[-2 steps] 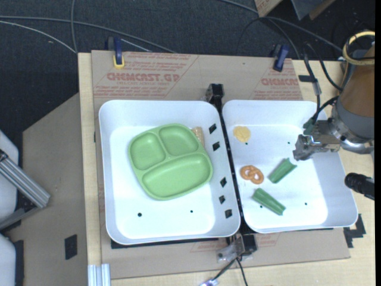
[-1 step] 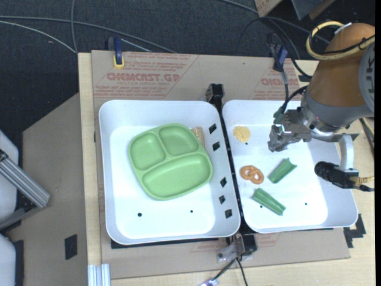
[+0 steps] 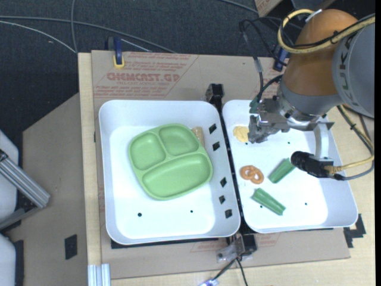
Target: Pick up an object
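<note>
Cardboard-topped bench (image 3: 149, 76); dark, perhaps carpeted, floor (image 3: 41, 52)

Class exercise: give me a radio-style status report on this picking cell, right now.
End effector low in right bin, over yellow piece; grip state unreadable. Pretzel and two green pieces loose nearby. Green divided plate in left bin.

You saw a bulky grey arm (image 3: 357, 64) with a rounded orange band (image 3: 318, 46) above the wrist. A yellow cable (image 3: 292, 25) looped over the top of that band, with thinner dark wires running beside it. Below sat a grey wrist housing, then a dark metal end effector (image 3: 261, 130) with small green-tipped connectors at its upper edge.
</note>
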Robot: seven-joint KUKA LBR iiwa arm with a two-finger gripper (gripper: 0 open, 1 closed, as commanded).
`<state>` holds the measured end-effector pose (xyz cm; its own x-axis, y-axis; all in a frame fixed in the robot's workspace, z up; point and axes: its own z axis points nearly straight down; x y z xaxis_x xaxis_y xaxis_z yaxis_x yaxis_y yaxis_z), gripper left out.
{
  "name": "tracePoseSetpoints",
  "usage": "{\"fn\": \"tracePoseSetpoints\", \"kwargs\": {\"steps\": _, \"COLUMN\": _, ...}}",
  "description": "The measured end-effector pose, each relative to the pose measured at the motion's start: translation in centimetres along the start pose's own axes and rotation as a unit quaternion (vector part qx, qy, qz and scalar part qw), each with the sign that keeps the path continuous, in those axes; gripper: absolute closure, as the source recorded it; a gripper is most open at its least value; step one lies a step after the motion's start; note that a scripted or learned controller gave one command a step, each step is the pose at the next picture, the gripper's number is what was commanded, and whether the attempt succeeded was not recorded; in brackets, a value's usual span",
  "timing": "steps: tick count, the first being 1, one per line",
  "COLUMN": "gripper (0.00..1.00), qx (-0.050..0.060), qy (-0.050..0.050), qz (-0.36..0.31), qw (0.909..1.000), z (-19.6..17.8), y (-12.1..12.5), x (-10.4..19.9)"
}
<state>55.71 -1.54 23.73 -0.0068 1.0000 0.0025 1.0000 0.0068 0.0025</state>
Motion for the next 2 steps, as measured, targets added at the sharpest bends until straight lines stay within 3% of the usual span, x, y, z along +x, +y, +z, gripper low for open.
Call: {"fn": "tracePoseSetpoints", "kwargs": {"steps": 2, "gripper": 1.00, "qx": 0.000, "qy": 0.000, "qz": 0.000, "qw": 1.0000, "z": -0.4, "y": 4.4, "x": 10.2}}
